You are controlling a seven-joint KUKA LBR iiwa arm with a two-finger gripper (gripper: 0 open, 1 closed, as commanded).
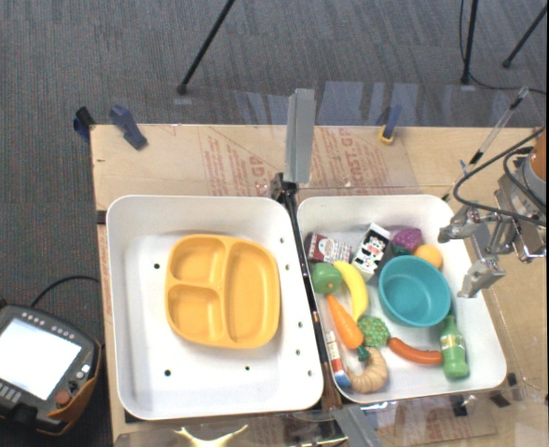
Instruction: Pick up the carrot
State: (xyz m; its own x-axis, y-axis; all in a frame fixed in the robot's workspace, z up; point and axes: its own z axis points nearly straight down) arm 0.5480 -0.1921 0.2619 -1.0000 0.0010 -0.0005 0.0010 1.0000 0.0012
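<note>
- On the cardboard sheet (pixel 349 161) that covers my counter, behind the two bins, I see red printing that runs upside down from this angle. The letters are too faint and too small for me to read a word.
- A small dark red carton (pixel 328 248) in the right bin carries a pale label, but I cannot make out its print.
- The black and white carton (pixel 375 248) next to it shows a patterned face, and no lettering on it is clear enough for me to read.
- The handheld pendant (pixel 32 361) on the floor at the lower left has a bright screen, washed out, with nothing legible.
</note>
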